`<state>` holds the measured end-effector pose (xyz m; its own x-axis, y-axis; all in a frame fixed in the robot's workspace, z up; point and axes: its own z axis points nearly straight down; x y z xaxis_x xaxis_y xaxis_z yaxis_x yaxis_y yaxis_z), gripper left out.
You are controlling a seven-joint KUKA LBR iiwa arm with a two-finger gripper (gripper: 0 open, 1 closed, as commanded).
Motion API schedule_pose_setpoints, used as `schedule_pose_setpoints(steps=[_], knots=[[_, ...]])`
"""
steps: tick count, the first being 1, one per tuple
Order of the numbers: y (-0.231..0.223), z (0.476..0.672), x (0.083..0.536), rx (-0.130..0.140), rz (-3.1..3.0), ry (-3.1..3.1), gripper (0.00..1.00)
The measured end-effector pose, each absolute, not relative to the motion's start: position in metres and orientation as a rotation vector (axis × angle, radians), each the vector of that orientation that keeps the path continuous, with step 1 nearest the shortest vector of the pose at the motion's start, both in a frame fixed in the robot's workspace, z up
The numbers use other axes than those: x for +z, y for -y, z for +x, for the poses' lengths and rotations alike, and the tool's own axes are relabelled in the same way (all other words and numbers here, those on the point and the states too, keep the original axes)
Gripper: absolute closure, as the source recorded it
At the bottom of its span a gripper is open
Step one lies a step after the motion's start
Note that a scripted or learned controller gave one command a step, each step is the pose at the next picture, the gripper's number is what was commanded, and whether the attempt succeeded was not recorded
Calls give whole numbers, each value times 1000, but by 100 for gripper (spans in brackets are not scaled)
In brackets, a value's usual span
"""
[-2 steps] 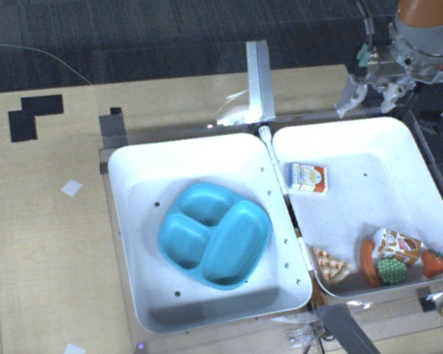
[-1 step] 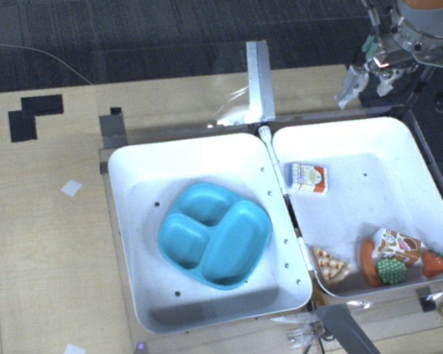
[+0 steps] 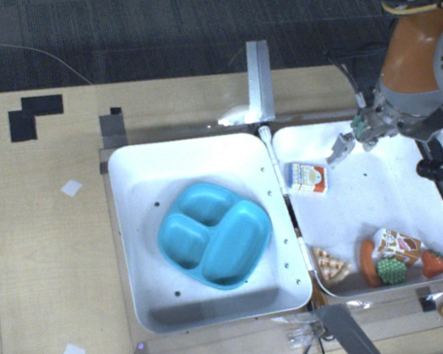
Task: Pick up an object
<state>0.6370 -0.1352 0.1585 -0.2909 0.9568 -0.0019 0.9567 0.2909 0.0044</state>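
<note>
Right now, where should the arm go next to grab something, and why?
Probably a short move left and down: the end effector hangs in the right white bin, and the small white and orange carton lies apart from the other toys, nearest to it.

No legible text, brand or number anywhere. Small carton [image 3: 307,177] in the right bin [image 3: 422,209]: blue and orange printed face, markings too small to read. Packet [image 3: 396,246] near that bin's front edge: patterned print, no readable lettering. Black block shapes [image 3: 34,115] on the desk [image 3: 45,262]: plain marks, not characters.
</note>
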Motion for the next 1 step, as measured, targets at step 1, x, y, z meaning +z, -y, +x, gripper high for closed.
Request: schedule_pose_setpoints(steps=[1], knots=[[87, 667, 112, 5, 1800, -2569, 0]])
